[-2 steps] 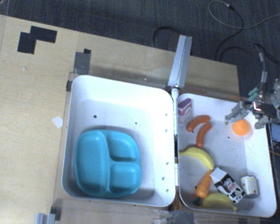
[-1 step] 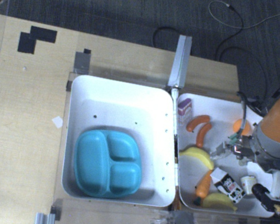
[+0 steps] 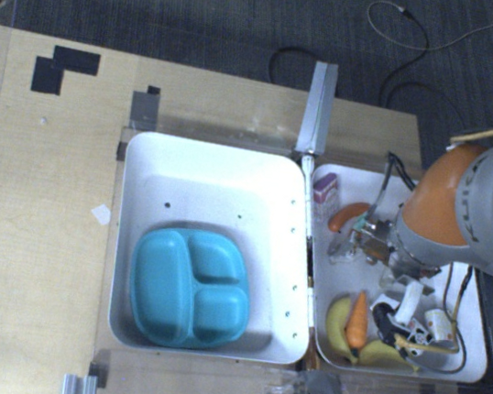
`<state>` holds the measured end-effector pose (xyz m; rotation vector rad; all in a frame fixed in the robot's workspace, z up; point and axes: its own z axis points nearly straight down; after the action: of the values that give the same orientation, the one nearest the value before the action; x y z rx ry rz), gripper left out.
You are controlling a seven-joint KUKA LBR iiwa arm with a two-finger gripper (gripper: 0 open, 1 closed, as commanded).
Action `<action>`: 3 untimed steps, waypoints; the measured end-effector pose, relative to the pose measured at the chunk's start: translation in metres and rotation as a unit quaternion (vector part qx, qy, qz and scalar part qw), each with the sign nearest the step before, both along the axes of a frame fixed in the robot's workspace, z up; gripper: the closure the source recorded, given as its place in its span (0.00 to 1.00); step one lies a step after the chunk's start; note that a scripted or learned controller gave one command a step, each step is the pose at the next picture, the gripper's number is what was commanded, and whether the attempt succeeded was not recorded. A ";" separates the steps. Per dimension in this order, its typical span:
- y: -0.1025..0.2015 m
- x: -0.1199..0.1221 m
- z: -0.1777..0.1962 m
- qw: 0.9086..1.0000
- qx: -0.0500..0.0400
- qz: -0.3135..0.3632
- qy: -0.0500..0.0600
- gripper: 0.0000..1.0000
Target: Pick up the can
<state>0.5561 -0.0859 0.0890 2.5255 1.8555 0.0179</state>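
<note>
Teal divided tray [image 3: 188, 288] sitting in the near half of the left bin [image 3: 224, 165], close to its front edge. Over in the right bin [image 3: 477, 365]: purple can [image 3: 325, 188] lying in the far left corner, reddish oblong thing [image 3: 348, 216] just beside it. Bananas [image 3: 339, 323] and a carrot [image 3: 357, 319] resting along the near edge. Gripper [image 3: 358, 240] hanging mid-bin, near the can but apart from it; can't tell how the jaws are standing.
</note>
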 end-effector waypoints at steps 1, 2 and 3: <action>-0.042 0.047 -0.001 1.000 -0.002 0.020 0.002 0.00; -0.093 0.110 -0.003 1.000 -0.001 0.000 0.005 0.00; -0.107 0.115 0.037 0.996 -0.001 -0.085 0.004 0.00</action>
<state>0.6709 -0.1931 0.1264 2.6768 1.6343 0.0059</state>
